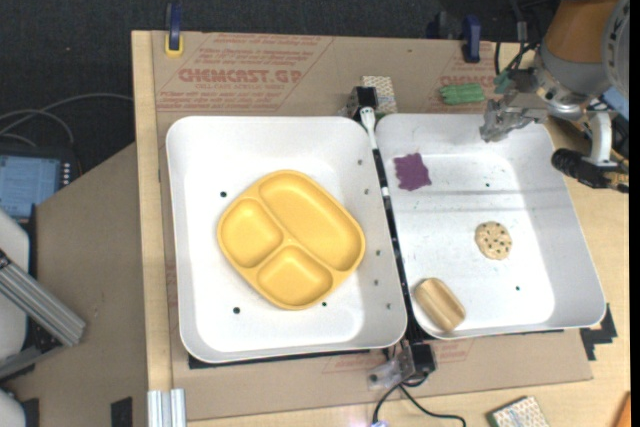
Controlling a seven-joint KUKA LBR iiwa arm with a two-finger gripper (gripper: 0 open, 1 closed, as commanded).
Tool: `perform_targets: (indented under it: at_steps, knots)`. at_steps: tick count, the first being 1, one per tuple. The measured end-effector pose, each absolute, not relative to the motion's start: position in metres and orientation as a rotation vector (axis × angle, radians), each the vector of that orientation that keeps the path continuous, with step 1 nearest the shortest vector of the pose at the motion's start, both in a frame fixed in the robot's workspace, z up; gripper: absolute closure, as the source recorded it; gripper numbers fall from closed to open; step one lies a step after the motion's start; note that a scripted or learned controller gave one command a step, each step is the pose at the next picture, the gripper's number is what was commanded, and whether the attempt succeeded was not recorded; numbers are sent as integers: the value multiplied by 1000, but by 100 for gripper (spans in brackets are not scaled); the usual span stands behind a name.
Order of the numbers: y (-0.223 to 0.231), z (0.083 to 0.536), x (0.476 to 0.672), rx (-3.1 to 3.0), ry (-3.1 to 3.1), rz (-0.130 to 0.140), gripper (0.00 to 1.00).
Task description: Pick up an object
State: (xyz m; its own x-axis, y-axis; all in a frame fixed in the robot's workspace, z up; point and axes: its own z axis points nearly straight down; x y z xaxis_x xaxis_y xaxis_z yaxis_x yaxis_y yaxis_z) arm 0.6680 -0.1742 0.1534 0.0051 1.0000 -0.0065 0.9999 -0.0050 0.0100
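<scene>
While the arm [585, 25] is hanging over the far right corner of the bench [250, 75], we are looking at the gripper [497, 123], which is poised at the far rim of the right bin [540, 310] with nothing between it and the bin floor. We cannot tell how the claw is set; it is too small and dark against the rim to judge.

We are counting three candidates in the right bin. A purple patch [411, 171] is lying flat toward the far left side, nearest the gripper. A round speckled cookie [493, 240] is sitting near the middle, well apart from the walls. A tan wooden-looking piece [439, 304] is resting against the near left corner. In the left bin [190, 215] a yellow divided tray [290, 237] is lying at a slant.

To do this step well, we are judging that the cookie is the soundest choice: it is standing clear on every side, so the claw can straddle it and come straight down. The purple patch is looking too flat to grip, and the tan piece is crowded by the bin wall. We are advising a centred descent, closing only once low enough, then lifting slowly to check the hold.
</scene>
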Motion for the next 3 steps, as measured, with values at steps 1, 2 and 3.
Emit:
perform_targets:
  at_steps: [1,2,3]
  knots:
    - [-91,81,666,2220,2233,-2,100]
    - [-147,85,666,2222,2214,0,100]
    - [-231,126,667,2221,2207,0,100]
